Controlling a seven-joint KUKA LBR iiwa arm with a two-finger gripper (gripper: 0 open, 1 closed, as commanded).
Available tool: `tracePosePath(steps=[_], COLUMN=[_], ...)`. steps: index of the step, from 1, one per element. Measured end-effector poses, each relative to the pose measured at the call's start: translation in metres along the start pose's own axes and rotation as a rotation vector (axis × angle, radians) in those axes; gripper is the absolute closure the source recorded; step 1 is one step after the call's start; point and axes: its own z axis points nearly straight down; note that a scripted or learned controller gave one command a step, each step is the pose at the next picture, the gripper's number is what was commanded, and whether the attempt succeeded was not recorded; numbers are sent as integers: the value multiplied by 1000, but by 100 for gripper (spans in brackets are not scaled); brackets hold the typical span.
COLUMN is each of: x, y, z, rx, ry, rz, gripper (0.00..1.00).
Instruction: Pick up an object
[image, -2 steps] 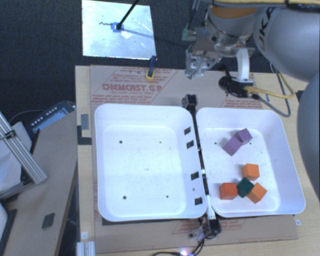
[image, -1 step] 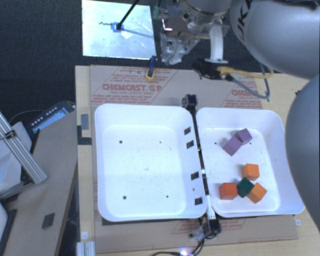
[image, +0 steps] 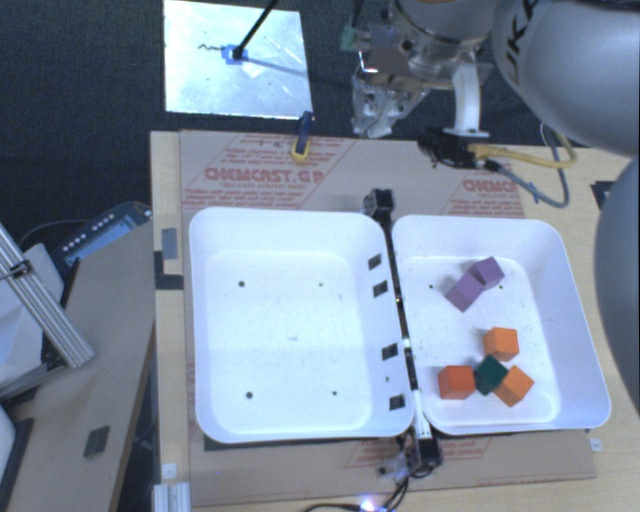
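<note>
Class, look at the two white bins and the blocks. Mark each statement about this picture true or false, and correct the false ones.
1. All the blocks lie in the right bin. True.
2. There are five orange blocks. False: three are orange, at and.
3. The green block sits between two orange blocks. True.
4. The two purple blocks lie at opposite ends of their bin. False: they touch each other, in the bin's far half.
5. The hand is down among the blocks. False: it hangs beyond the far edge of the bins, over the board.
</note>
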Motion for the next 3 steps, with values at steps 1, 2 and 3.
tracePosePath(steps=[1, 2, 3], x=[65, 7, -47], y=[-1, 0, 0], z=[-78, -33, -10], rx=[-10, 2, 0], ry=[5, -1, 0], rz=[-12, 2, 1], gripper=[100, 100, 100])
